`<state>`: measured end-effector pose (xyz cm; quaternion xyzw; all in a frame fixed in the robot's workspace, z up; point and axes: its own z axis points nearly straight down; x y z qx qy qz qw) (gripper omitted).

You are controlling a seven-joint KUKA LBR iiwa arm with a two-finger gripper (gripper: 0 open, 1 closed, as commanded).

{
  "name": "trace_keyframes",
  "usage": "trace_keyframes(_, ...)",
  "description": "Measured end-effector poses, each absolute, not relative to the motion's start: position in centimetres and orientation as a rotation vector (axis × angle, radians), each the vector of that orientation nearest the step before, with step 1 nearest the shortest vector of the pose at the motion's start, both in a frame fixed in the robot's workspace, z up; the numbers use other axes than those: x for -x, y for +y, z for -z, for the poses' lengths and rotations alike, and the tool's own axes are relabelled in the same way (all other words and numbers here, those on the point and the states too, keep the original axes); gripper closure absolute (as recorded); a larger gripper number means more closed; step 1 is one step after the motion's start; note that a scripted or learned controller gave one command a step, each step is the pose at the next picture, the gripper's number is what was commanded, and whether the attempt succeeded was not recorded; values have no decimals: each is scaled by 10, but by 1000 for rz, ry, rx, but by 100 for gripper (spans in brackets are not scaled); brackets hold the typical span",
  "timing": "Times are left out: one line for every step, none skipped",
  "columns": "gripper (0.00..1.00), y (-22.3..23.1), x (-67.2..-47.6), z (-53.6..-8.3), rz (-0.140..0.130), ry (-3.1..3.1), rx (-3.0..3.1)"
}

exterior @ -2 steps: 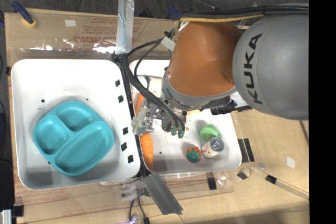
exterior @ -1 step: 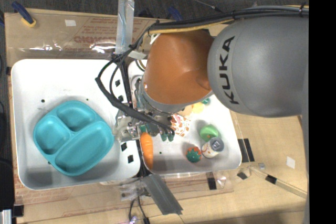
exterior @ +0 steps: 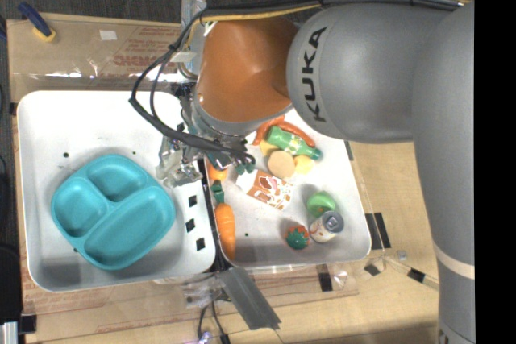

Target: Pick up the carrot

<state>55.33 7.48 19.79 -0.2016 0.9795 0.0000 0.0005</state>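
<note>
The left shallow white bin [exterior: 32, 197] holds one teal three-compartment plastic plate [exterior: 113, 209]; the right white bin [exterior: 355, 197] holds one orange carrot [exterior: 225, 228]. Pincer [exterior: 189, 161] state: cannot tell.

Legible text: "KUKA" in black capitals, reading top to bottom, on the grey arm housing [exterior: 355, 68] in the upper right of the frame; faint red print on the clear plastic sheet [exterior: 121, 52] at upper left, too blurred to read.

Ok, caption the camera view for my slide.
KUKA arm reaches over the right bin of toy food; carrot lies by its left wall, teal plate in the left bin.
</note>
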Motion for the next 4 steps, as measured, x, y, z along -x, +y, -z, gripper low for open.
trace_keyframes(100,102,-524,-258,1,2987,955)
trace_keyframes(100,81,-499,-291,2,2898,1197)
trace_keyframes(100,37,-563,-257,0,2727,1558)
trace_keyframes(100,112,-655,-230,-6,2637,1710)
